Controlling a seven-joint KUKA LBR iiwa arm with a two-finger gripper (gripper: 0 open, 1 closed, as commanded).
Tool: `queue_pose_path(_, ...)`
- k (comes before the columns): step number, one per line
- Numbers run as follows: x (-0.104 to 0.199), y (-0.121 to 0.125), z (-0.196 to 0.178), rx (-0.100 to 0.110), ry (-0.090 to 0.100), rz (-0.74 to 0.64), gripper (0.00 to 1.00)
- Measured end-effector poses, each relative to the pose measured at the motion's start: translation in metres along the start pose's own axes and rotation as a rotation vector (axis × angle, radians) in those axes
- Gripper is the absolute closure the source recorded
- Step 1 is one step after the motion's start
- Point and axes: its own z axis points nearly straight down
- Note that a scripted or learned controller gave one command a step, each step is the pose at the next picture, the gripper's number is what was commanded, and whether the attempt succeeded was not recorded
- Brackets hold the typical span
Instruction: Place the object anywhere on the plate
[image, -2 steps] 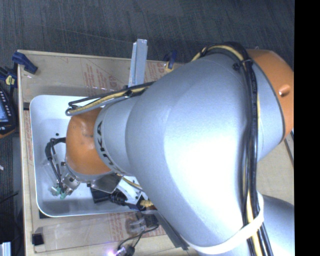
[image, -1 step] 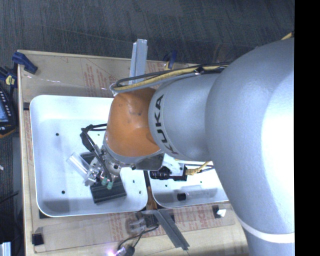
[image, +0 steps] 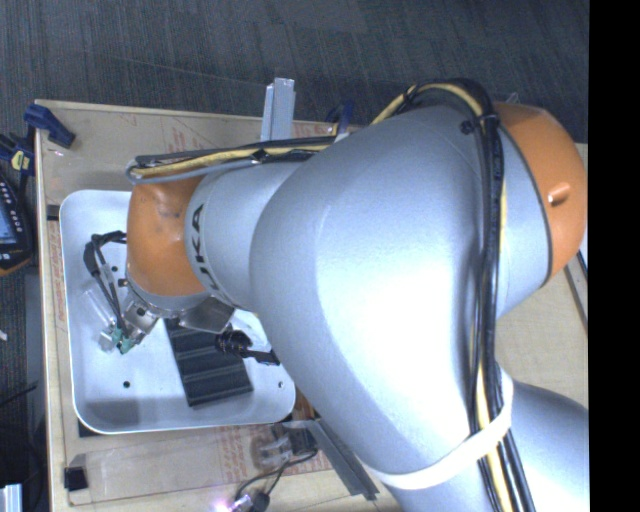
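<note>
We saw the grey arm (image: 400, 290) sweep across most of the bench (image: 160, 130) from the right, its orange band (image: 160, 240) hanging over the left white bin (image: 90, 300). The pincer (image: 118, 335) reached down toward the bin's left side, just beside a dark ribbed block (image: 210, 372) lying on the bin floor. We could not tell how the pincer stood. The plate was not something we could make out.
</note>
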Motion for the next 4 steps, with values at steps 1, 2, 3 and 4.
queue_pose_path(1,0.02,-0.066,-0.04,0.001,0.001,-0.248,1.0)
queue_pose_path(2,-0.039,-0.082,-0.019,-0.002,-0.001,-0.347,1.0)
queue_pose_path(3,-0.111,-0.006,0.004,-0.003,-0.002,-0.031,1.0)
queue_pose_path(4,-0.101,0.042,0.004,0.001,0.003,0.327,1.0)
